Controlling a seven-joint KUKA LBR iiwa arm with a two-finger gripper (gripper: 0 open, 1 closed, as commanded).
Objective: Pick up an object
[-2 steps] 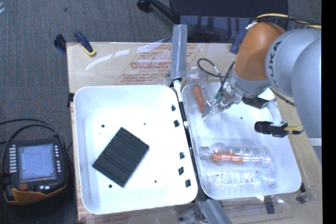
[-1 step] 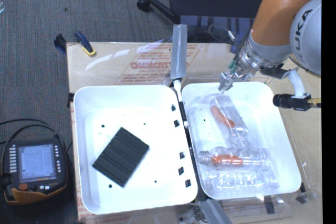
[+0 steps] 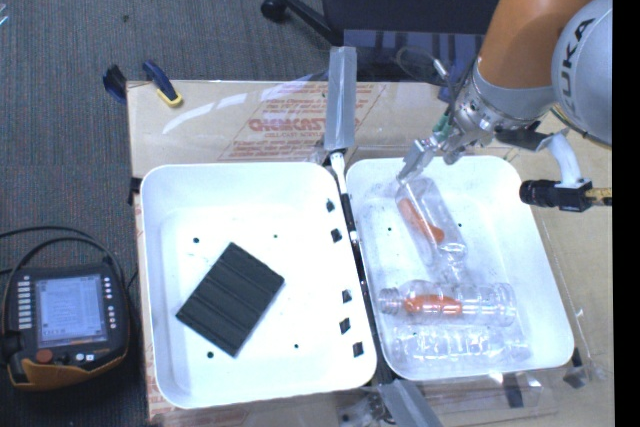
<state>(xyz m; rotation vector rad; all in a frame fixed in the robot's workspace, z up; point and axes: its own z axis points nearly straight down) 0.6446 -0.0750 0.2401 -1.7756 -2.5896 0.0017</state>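
Gripper: positioned over right bin, above clear bottles; finger state cannot be told. Left bin: black pad contained.

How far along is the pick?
Done: the gripper is positioned over the right bin, at the top end of a clear bottle. In hand: nothing visibly lifted. Left: grasp and raise; two more bottles and the left bin's black block lie untouched.
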